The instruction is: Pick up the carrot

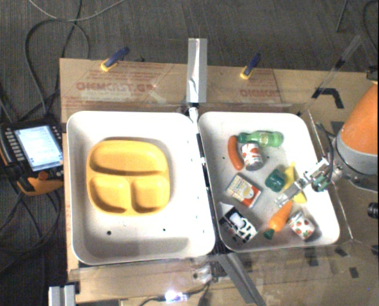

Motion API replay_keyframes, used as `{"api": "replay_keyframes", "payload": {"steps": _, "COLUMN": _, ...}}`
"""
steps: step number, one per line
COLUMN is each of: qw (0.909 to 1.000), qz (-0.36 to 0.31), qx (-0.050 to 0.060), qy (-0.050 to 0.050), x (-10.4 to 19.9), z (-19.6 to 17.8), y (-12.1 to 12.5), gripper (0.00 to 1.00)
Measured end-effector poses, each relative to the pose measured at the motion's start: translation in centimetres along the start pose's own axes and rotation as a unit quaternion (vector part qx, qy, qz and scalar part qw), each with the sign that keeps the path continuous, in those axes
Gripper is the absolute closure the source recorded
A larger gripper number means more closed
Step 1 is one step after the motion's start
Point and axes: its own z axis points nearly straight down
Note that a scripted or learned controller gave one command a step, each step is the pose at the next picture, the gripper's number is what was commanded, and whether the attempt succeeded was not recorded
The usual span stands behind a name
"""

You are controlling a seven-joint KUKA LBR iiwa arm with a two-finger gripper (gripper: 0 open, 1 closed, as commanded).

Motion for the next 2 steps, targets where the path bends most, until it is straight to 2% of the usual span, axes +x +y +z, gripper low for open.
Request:
{"api": "replay_keyframes", "payload": {"steps": 1, "qw": 0.998, "qz": -0.062, "qx": -0.005, "qy": -0.006, "x": 0.4, "z": 11.8, "y": 0.8, "gripper": 0.0}}
{"api": "replay_keyframes", "payload": {"steps": 2, "qw": 0.9782, "qz": -0.208, "qx": 0.0, "qy": -0.001, "x": -0.9, "z": 9.1, "y": -0.5, "gripper": 0.0}}
